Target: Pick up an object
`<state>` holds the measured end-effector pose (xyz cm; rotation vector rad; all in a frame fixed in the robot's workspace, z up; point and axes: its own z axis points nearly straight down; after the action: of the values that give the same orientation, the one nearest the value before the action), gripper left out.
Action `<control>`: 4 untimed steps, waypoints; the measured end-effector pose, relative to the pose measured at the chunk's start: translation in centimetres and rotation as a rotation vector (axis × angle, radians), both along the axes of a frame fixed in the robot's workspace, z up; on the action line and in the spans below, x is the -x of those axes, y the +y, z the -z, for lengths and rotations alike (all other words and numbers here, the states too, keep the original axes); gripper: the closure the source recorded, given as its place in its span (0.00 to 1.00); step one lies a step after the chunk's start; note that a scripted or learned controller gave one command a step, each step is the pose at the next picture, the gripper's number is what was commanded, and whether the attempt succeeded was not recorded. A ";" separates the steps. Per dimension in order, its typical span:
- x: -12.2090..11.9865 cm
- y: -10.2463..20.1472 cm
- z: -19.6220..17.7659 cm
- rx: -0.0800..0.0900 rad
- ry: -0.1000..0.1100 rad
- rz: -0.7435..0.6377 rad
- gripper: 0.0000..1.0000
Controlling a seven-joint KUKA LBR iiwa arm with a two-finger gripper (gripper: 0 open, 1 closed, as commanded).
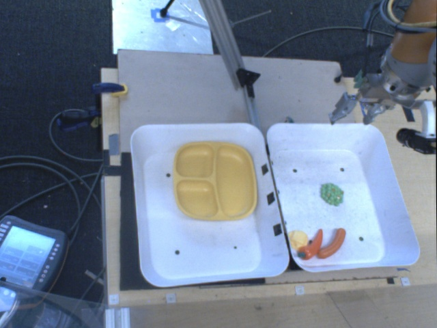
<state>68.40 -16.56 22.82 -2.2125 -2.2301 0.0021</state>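
My gripper (355, 110) hangs above the far rim of the right bin (392, 183), its two fingers spread open with nothing between them. Inside that bin lies a green bumpy object (332, 194) near the middle. At the bin's near left corner sit a small yellow piece (298, 239), a red pepper-like piece (312, 246) and an orange-red sausage (332, 243), close together. All of these lie well below the gripper in the view and apart from it.
The left bin (153, 238) holds a yellow divided plate (214, 180). A grey pole (225, 39) slants across the bench behind the bins. Cables and a handheld pendant (27, 251) lie off the bench at left.
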 end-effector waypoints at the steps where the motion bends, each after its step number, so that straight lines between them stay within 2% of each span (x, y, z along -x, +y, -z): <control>1: 0.5 -0.7 5.9 0.000 0.002 0.007 0.00; 2: 0.7 -0.6 10.1 0.000 0.001 0.007 0.00; 3: 0.4 -0.6 8.6 0.002 -0.007 0.006 1.00; 4: -0.7 -1.1 3.3 0.001 -0.010 0.002 1.00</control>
<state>69.08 -17.61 19.55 -2.2204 -2.2333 -0.0074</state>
